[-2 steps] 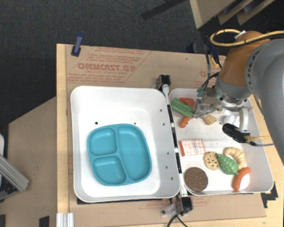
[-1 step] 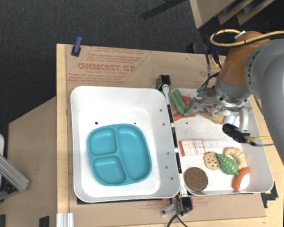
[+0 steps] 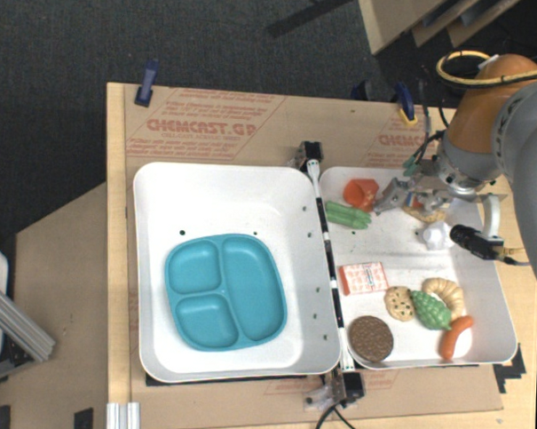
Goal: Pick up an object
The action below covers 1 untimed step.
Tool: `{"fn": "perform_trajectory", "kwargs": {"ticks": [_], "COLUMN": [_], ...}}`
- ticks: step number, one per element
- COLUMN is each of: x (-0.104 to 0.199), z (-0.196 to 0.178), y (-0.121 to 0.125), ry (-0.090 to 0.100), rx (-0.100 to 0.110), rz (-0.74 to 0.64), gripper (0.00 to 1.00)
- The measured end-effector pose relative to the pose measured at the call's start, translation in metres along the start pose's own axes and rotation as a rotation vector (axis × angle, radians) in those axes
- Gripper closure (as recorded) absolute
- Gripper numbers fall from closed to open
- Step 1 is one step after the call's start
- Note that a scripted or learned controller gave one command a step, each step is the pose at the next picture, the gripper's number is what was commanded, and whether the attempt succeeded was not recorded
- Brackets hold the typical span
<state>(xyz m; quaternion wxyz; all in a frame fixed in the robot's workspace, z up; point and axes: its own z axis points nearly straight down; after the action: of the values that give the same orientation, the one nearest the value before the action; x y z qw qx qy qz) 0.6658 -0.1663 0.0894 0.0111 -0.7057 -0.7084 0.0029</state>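
We're early on: nothing lifted yet, far as we can judge. Our gripper (image 3: 418, 196) hangs low at the back of the right white bin (image 3: 503, 328), near the red pepper-shaped toy (image 3: 362, 193) and the green pod-shaped toy (image 3: 347, 215). Claw state: can't tell, too cluttered. The grab and the lift are both left to do.

Two white bins (image 3: 151, 248) — one teal divided plate (image 3: 225, 290), one red-and-white packet (image 3: 362, 278), two cookies (image 3: 371, 338) — one chocolate.
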Motion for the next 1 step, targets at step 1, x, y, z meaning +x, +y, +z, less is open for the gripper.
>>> {"fn": "perform_trajectory", "kwargs": {"ticks": [1], "x": [-0.0218], "z": [0.0005], "y": [0.0002], "ry": [-0.013], "rx": [-0.013], "rz": [0.0], "gripper": [0.0]}}
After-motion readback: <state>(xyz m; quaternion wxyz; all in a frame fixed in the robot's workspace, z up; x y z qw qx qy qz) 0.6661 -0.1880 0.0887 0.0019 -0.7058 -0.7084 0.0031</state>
